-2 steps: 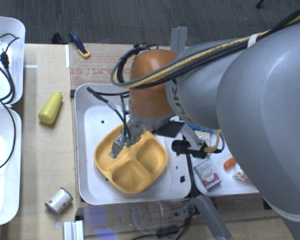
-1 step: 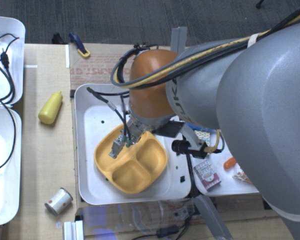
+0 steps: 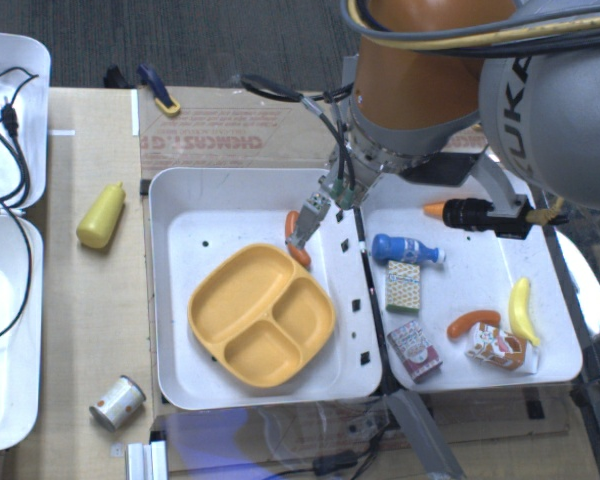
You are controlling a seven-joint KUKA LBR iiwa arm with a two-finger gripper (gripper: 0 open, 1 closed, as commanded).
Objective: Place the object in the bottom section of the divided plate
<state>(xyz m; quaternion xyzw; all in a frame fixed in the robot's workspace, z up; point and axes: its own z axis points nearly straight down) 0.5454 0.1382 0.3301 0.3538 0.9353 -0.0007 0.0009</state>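
Observation:
A yellow divided plate lies in the left bin, its bottom section bare. A small orange sausage-like object sits at the plate's upper right rim, just off the plate. My gripper hangs from the orange-banded arm directly above and against that object, over the left bin's right part. The view does not show whether the object is between the gripper's tips or just beside them.
The right bin holds a blue bottle, a green-white carton, a red carton, an orange sausage, a banana and a snack packet. A yellow bottle and a can lie on the bench at left.

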